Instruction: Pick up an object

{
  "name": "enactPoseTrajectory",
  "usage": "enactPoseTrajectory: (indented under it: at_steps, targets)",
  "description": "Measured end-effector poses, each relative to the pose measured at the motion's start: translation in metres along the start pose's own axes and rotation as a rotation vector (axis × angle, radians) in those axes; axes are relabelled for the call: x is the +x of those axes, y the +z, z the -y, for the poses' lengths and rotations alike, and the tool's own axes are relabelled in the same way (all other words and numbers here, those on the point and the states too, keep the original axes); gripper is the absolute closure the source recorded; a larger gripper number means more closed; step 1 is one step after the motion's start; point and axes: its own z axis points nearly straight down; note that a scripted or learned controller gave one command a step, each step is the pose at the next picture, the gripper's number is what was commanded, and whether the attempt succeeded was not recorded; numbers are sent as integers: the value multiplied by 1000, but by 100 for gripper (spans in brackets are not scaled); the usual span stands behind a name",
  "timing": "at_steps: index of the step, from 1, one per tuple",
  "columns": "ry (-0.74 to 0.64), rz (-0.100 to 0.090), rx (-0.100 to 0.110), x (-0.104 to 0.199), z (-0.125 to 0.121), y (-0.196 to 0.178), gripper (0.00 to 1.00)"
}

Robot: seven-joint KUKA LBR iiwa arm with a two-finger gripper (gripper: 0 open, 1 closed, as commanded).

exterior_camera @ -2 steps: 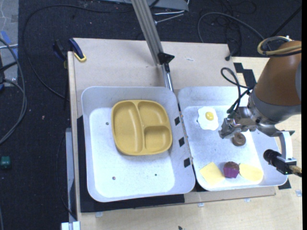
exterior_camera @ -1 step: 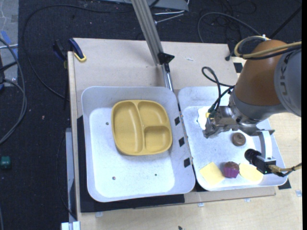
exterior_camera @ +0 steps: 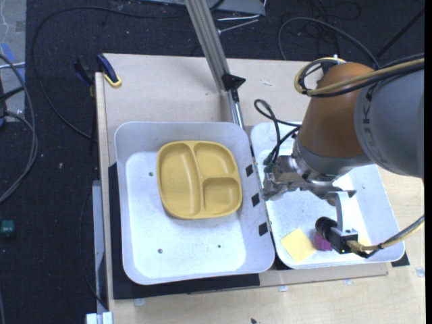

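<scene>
A yellow divided plate (exterior_camera: 200, 179) lies in the left bin (exterior_camera: 135, 248), toward its far side. In the right bin (exterior_camera: 378, 201), near the front, a pale yellow flat block (exterior_camera: 298, 244) rests beside a small purple object (exterior_camera: 322, 241). My arm reaches in from the right, its orange band and grey wrist covering the middle of the right bin. The gripper (exterior_camera: 275, 181) hangs over the right bin's left part, near the wall between the bins, well behind the yellow block. Nothing is visible between its tips.
A slanted metal pole (exterior_camera: 210, 39) runs from the top of the view down to the gap between the bins. Black cables (exterior_camera: 270, 123) loop over the right bin's far edge. A blue and yellow clamp (exterior_camera: 108, 69) sits at the bench's far left corner.
</scene>
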Motion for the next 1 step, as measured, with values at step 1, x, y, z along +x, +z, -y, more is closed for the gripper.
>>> enactPoseTrajectory:
  at_steps: [1]
  targets:
    - [-1, 0, -3, 61, -6, -9, 100]
